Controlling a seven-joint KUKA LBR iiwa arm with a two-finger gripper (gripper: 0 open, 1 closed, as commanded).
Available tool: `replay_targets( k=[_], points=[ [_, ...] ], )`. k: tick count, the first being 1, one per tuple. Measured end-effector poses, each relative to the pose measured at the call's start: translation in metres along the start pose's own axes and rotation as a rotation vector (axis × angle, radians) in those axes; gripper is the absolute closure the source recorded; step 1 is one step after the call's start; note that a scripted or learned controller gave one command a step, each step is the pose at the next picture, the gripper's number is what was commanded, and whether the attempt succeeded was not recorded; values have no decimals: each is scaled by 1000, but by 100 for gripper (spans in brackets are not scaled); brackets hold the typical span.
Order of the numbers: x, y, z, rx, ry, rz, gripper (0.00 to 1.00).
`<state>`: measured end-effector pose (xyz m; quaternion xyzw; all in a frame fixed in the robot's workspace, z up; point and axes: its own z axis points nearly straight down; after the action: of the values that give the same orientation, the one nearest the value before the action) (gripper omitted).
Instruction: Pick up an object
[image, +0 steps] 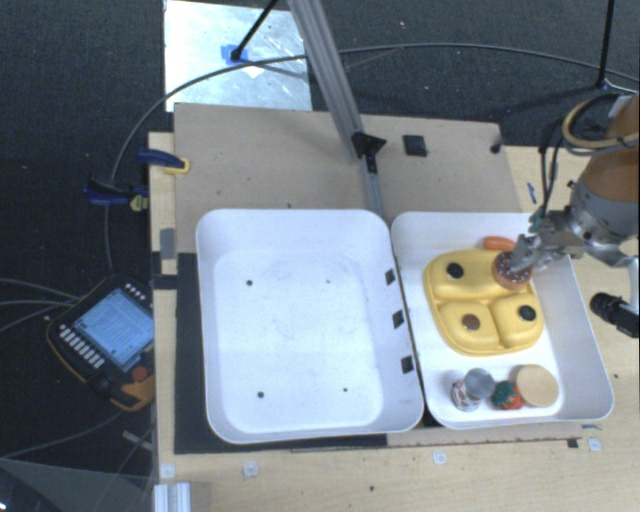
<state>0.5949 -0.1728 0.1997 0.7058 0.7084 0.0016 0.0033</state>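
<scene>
Reaching in from the right edge of the frame, the arm has its hand low over the right bin, at the upper right corner of a yellow moulded tray. A small brownish round thing sits right at the hand's tip, but whether it is gripped or merely lies under the tip I cannot tell; the hand's state is hidden at this size.

My reading is that the step in hand is the grasp itself, with lifting not yet done. The next move calls for a firm close on whatever lies under the tip, then a straight rise clear of the tray's edge.

Besides the tray, the right bin holds an orange piece just above the tray and beside the hand. Along the lower edge lie a grey-and-silver bit, a red-and-green bit and a tan disc, close together and well apart from the hand. The left bin stands beside it on the worktop.
</scene>
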Motion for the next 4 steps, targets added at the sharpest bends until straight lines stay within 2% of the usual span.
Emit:
replay_targets(
  k=[1,3,4],
  points=[
    [0,1,-10,3,2,0,100],
    [98,-14,-1,7,5,-5,100],
    [155,-22,-17,5,5,-7,100]
  ],
)
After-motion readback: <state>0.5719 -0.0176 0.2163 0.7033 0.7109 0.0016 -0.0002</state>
